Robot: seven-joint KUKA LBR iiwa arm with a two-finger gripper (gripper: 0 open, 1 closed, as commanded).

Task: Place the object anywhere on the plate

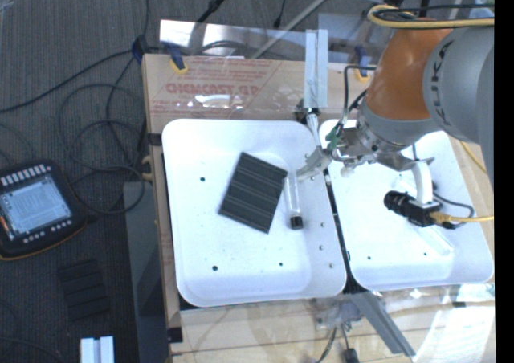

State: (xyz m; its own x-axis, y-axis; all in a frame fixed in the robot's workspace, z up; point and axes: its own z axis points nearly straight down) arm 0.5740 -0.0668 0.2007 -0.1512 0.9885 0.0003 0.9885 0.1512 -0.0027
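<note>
I can't tell the gripper's (299,199) grip state from here. The dark ribbed plate (254,192) sits in the left bin (193,273), just beside the gripper, so I'd slide left before releasing.

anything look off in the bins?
Mostly fine. The dark ribbed plate lies askew in the left bin, rotated against its edges. A slim clear object with a dark end lies beside it, off the plate.

A dark ribbed rectangular plate (254,192) is laid flat and tilted, left of the pincer (309,164); a slim capped tube (293,205) is lying just below it.
</note>
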